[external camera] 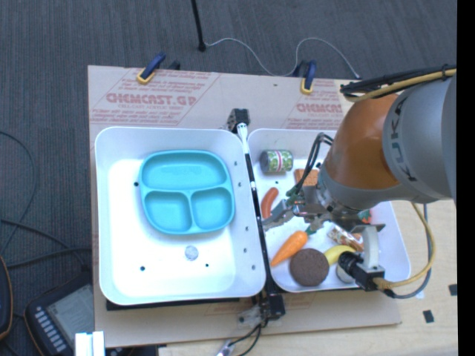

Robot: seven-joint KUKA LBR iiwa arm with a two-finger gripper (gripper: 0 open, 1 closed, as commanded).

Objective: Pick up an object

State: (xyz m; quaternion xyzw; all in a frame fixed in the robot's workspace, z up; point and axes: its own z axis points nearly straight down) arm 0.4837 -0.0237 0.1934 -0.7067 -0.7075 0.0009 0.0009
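My pincer (286,212) hangs low in the right bin (401,262), beside a carrot (289,248), a brown disc (308,267) and a green can (277,161); whether it grips, I cannot tell. The left bin (122,199) holds a blue divided plate (185,191); the board (111,95) reads CHEMCAST GP.

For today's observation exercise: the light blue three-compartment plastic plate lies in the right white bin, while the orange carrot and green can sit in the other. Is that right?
Not quite. The camera view shows the light blue three-compartment plastic plate in the left white bin; the orange carrot and green can sit in the other.
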